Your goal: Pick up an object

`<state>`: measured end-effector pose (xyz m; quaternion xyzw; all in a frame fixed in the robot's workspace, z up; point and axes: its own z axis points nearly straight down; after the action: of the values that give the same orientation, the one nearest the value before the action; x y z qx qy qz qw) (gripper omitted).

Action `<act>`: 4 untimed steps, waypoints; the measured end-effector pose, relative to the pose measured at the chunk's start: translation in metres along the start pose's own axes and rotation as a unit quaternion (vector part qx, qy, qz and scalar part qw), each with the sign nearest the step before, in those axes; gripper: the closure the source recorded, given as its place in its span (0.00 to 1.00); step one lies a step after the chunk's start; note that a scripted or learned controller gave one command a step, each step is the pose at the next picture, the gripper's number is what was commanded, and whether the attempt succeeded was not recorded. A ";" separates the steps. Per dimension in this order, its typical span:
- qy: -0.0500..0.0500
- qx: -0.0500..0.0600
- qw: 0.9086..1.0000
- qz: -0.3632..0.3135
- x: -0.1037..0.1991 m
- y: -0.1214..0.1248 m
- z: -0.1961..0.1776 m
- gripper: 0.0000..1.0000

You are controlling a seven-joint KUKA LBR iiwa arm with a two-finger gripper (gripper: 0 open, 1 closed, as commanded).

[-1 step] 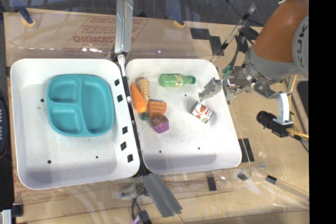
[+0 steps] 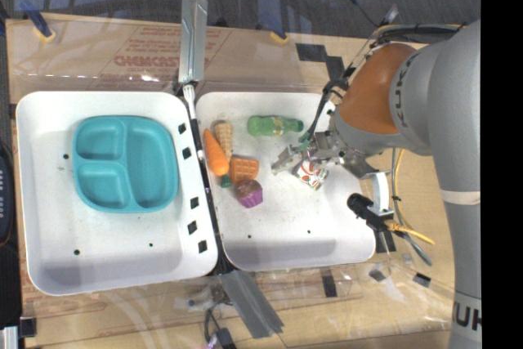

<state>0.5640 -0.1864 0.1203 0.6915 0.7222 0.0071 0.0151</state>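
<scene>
In the camera view, the end effector (image 2: pixel 304 162) is low in the right bin (image 2: pixel 278 249), over a small red and white object (image 2: pixel 312 175) that lies on the bin floor, and I cannot tell if it is wide, narrow or holding this object. Near it lie a green bottle (image 2: pixel 274 125), a carrot (image 2: pixel 215 153), a waffle piece (image 2: pixel 243 168) and a purple toy (image 2: pixel 249 192), while the left bin (image 2: pixel 49 257) carries a teal plate (image 2: pixel 127 163). I judge the task as not finished, because nothing is visibly lifted and the grasp and the lift are still left.

Hand (image 2: pixel 304 162) low in right bin (image 2: pixel 278 245), touching red-white can (image 2: pixel 313 174).
</scene>
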 end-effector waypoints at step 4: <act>0.003 0.023 0.983 0.180 0.095 0.039 -0.051 0.00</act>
<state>0.5968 -0.0894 0.1711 0.8105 0.5858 -0.0050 -0.0050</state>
